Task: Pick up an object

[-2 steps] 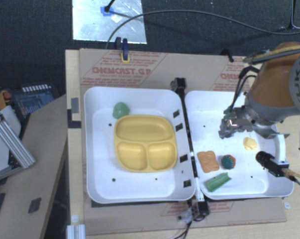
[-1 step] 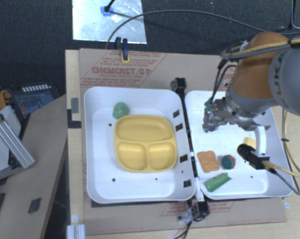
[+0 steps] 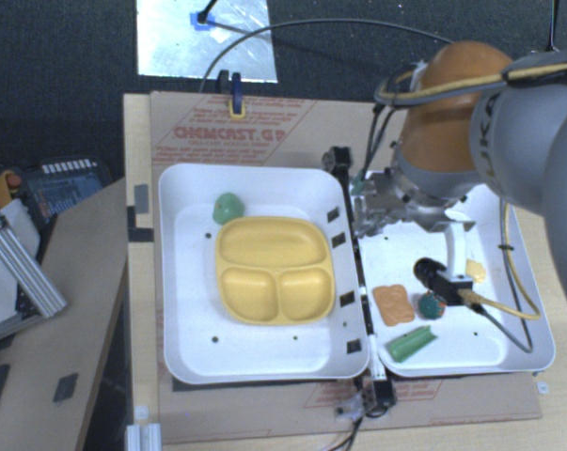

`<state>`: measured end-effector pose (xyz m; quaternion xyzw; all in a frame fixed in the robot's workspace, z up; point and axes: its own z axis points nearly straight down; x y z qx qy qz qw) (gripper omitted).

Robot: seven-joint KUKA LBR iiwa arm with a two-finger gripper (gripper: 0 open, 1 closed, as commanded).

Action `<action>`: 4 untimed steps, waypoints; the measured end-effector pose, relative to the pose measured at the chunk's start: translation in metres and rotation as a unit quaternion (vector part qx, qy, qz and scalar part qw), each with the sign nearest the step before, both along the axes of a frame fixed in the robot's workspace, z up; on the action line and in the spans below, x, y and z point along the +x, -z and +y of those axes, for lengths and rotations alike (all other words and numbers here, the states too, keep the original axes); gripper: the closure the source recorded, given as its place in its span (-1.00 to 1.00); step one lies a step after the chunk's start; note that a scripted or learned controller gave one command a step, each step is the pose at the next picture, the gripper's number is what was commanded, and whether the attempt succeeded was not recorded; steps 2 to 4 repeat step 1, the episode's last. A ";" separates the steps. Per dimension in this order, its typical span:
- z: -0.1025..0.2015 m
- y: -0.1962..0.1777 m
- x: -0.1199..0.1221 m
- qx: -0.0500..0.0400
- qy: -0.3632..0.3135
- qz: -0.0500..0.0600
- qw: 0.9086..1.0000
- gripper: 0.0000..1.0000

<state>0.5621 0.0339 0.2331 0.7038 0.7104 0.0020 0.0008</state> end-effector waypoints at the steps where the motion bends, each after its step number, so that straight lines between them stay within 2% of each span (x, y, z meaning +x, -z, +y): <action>1: 0.050 0.014 0.008 -0.001 0.001 0.001 1.000 1.00; 4: 0.050 0.014 0.008 -0.001 0.001 0.001 1.000 1.00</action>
